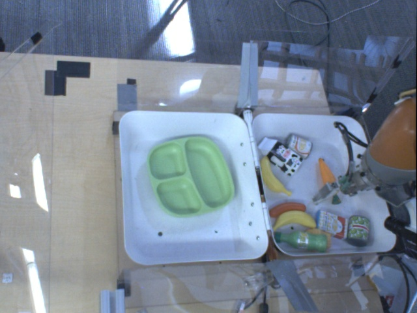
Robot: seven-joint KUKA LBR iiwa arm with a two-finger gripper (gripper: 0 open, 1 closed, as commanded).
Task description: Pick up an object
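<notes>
A: Right bin (339, 121), contents?
B: Carrot (325, 171) at centre; bananas (273, 178) at 9 and (294, 220) at 7; sausage (287, 208); green bottle (301, 241) at 6; carton (330, 223); green pouch (358, 230) at 5; can (299, 145) at 12.
A: Gripper (332, 192)?
B: Just below the carrot, at its 5 o'clock; open or closed, cannot tell; nothing seen held.
A: Hazards?
B: Likely a glancing contact; the narrow carrot may roll aside. Crowded neighbours could get nudged.
A: Left bin (130, 240)?
B: Green tray (191, 175).

End effector (333, 193) beside carrot (325, 171), right bin (345, 122)
</notes>
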